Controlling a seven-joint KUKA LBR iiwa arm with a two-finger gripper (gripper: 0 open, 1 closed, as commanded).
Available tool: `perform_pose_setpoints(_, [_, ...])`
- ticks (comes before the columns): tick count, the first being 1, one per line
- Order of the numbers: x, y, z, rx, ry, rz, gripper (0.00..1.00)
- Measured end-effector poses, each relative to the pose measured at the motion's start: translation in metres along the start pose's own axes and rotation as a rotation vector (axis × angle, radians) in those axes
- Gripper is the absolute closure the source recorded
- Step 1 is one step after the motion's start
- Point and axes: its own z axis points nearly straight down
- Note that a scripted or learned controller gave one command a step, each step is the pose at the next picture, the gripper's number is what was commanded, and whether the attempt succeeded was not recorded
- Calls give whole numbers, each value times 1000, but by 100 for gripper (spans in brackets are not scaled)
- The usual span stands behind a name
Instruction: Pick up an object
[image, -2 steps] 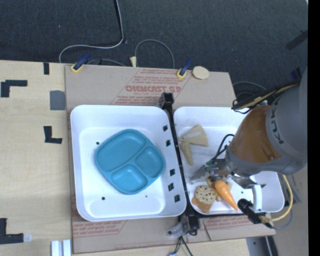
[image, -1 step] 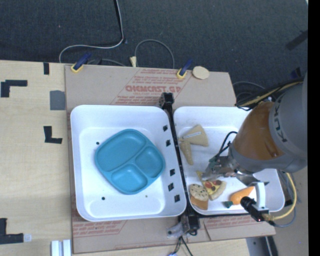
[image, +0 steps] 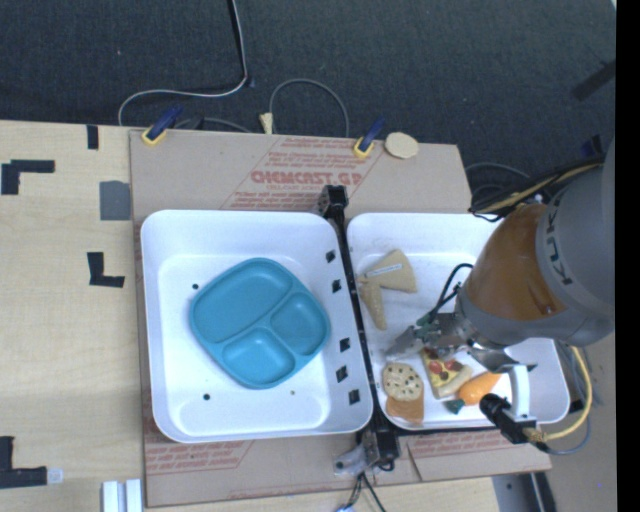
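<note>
Left bin: on my left the left bin (image: 160, 300) carries the blue divided plate (image: 260, 322), lying flat near the middle, well apart from the arm; too wide for a pinch, so I judge it no target.
Divider: the black divider (image: 345, 300) runs between the bins and keeps each bin's things on its own side.
Right bin: the right bin (image: 440, 228) has two tan wedges (image: 385, 280) near its far left, and a cookie (image: 401, 378), a pizza slice (image: 445, 372) and an orange piece (image: 478, 385) crowded at its near edge.
Tool: my tool (image: 432, 335) hangs low just above the pizza slice, reaching in from the right; the wrist hides the tips, so I cannot tell if they are apart or together.
Judgement: nothing shows as lifted; the crowding may spoil a clean grasp.
</note>
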Motion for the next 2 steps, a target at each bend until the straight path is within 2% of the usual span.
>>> perform_pose_setpoints(1, [-1, 1, -10, -2, -3, 1, 100])
perform_pose_setpoints(2, [-1, 0, -10, -1, -2, 2, 0])
